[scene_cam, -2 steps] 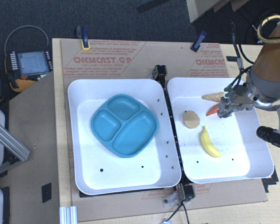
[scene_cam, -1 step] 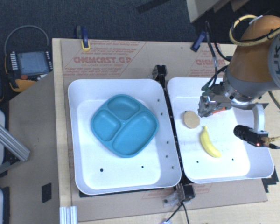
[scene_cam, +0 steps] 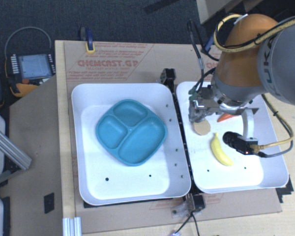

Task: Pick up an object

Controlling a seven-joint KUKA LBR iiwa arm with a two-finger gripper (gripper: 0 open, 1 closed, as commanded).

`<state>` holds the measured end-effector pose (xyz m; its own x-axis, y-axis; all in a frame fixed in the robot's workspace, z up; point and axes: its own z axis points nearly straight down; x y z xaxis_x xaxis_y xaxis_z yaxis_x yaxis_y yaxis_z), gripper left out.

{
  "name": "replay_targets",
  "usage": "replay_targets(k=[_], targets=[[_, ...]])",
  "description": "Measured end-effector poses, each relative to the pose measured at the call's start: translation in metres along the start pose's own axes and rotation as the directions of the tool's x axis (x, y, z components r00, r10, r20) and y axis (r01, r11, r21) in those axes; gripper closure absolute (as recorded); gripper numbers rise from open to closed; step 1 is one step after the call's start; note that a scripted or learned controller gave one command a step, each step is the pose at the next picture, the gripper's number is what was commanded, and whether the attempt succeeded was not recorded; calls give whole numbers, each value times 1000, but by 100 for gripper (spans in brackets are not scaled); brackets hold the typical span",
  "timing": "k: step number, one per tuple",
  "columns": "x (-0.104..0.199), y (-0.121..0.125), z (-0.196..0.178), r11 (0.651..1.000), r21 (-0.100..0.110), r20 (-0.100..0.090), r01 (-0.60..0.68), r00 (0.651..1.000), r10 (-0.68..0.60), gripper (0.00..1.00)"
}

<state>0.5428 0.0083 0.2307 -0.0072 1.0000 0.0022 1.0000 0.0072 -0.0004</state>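
Reaching in from the right with the grey arm (scene_cam: 280, 58), orange band (scene_cam: 246, 38) uppermost and bulking large over the far right corner of the bench (scene_cam: 113, 63). Bent steeply downward at the wrist, pointing into the right bin (scene_cam: 255, 178). Carrying the gripper (scene_cam: 200, 113) low over the near-left part of that bin, close to the wall shared with the left bin (scene_cam: 88, 176). Cannot tell whether spread or pressed together: seen from above as a cluster of metal parts, nothing visibly pinched. Trailing a yellow cable (scene_cam: 278, 144) from a small black part (scene_cam: 236, 141) hanging off the wrist on the near side.

In the right bin, three loose things. Just below the gripper, touching or nearly touching its lower edge, a flat round tan piece (scene_cam: 202, 128) lying on the white floor. Near that, toward the front, a yellow banana (scene_cam: 220, 150), lying flat and slanted, just beside the black part. Behind the banana, half hidden under the wrist, a small orange piece (scene_cam: 226, 117); too covered to name.

In the left bin, a blue divided plate (scene_cam: 131, 131) with three compartments, lying flat near the middle, turned at a slant to the walls, with nothing on it. Well apart from the gripper.

Between the bins at the far end, a black clip (scene_cam: 168, 75). On the bench's far edge, a blue and yellow clamp (scene_cam: 90, 41).
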Motion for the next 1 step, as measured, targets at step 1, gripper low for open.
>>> replay_targets(k=[1], targets=[[53, 13, 11, 1000, -1, 1, -1, 1000, 1, 100]])
